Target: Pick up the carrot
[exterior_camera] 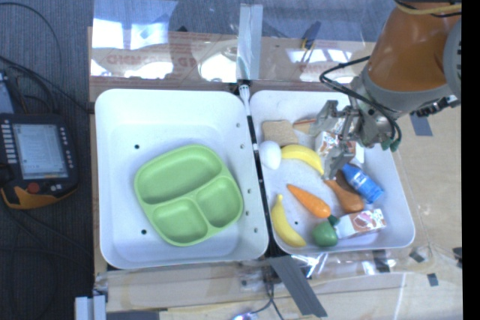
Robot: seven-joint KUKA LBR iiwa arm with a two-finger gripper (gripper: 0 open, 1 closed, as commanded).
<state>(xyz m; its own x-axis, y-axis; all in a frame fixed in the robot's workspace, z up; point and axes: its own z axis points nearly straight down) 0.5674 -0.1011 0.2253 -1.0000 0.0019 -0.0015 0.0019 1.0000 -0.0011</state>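
the carrot lies in the right bin, a little right of centre and low in the frame, slanting from upper left down to lower right. it looks like a small plastic toy: light, stiff and smooth, so probably slippery under hard pads and apt to roll or squirt out. the likeliest hold is across its thicker middle, fingers square to its long axis. neighbours crowd it: a banana just to its left, a green pepper at its lower end, a brown piece just right, and a second banana above. the tool hangs over the upper part of the same bin, above and right of the carrot; whether it stands wide or narrow i cannot tell, and nothing is seen held in it.
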